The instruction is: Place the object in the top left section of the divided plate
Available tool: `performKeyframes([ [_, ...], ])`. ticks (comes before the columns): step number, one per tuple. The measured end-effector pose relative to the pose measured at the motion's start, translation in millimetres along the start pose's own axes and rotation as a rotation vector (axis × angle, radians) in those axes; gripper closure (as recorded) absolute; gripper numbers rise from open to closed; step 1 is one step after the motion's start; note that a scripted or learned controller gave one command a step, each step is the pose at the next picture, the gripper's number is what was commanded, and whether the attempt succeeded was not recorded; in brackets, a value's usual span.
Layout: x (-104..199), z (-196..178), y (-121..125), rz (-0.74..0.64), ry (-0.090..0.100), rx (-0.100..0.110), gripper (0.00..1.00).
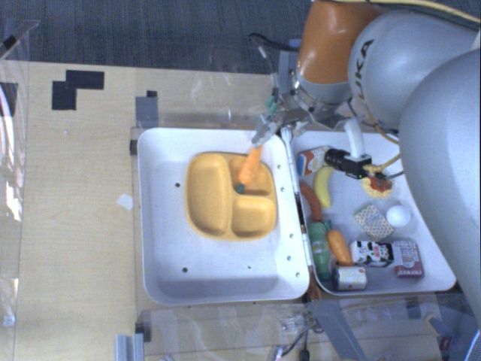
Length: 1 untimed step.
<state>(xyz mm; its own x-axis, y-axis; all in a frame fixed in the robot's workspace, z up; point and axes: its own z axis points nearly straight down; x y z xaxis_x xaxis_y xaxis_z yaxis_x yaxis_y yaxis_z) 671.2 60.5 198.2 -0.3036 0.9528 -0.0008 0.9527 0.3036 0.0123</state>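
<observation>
Yellow divided plate [225,198] in white left bin [161,224]; orange carrot [249,166]; right bin: yellow banana [323,186], white egg [397,216], black-and-white cow-patterned carton [373,253]; pale wood desk [75,201].

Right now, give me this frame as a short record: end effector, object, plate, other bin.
end effector: above the left bin's far right corner
object: toy carrot, tilted, upper end at the fingertips, grip unclear
plate: yellow divided plate in left bin; carrot's green end over its right side
right bin: banana, can, white ball, other toys
</observation>
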Motion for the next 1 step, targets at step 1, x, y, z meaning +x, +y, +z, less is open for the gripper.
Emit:
performKeyframes([
  [1, 0.0, 0.0, 0.0, 0.0, 0.0, 0.0, 0.0],
])
